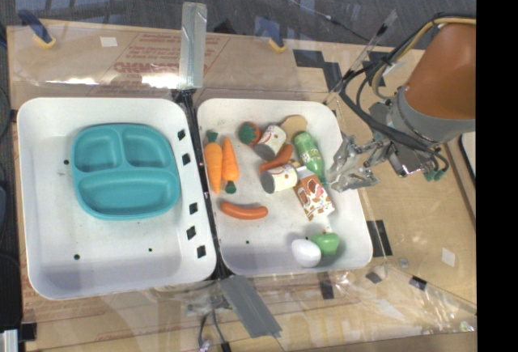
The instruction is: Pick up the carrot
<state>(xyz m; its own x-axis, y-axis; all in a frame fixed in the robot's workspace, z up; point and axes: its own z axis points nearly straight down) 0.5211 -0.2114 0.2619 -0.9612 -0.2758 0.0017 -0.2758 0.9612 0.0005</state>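
Observation:
Two orange carrots with green tops lie side by side at the left edge of the right bin (243,249): a thicker carrot (213,167) and a thinner carrot (230,160). My gripper (353,165) hovers over the right bin's right rim, well to the right of both carrots, beside a green bottle (307,152). Its fingers look open, with nothing between them.
The right bin also holds a red sausage (243,211), a strawberry (247,132), two small cans (271,138) (283,178), a carton (314,198), a white egg (306,252) and a green fruit (328,243). A teal divided plate (125,170) lies in the left bin (48,261).

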